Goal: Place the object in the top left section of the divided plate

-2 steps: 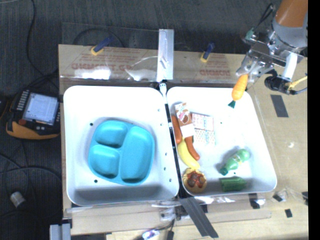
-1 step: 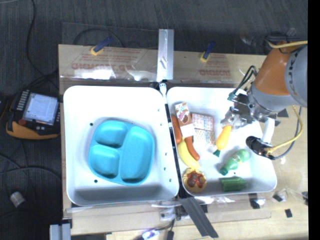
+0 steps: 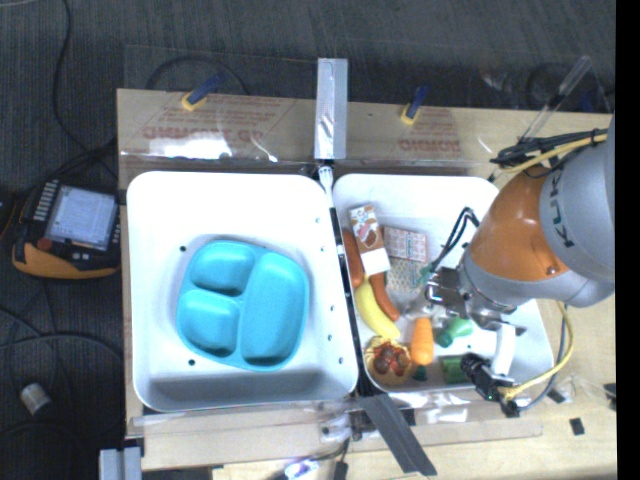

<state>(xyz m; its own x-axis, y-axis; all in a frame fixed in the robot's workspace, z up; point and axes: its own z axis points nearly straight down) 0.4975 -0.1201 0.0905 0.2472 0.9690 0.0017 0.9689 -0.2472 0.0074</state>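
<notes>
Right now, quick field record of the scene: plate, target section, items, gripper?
left bin: holds blue divided plate
target section: plate's top left compartment, nothing in it
right bin: holds banana, carrot, snack packets, other small items in a cluster
arm: reaching over right bin from the right
gripper: low over right bin, beside the carrot; finger state unclear
task status: no object on plate yet

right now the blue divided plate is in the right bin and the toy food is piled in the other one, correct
Not quite. The camera view shows the blue divided plate in the left bin, not the right. The toy food, such as the banana and carrot, is indeed piled in the other bin.
</notes>
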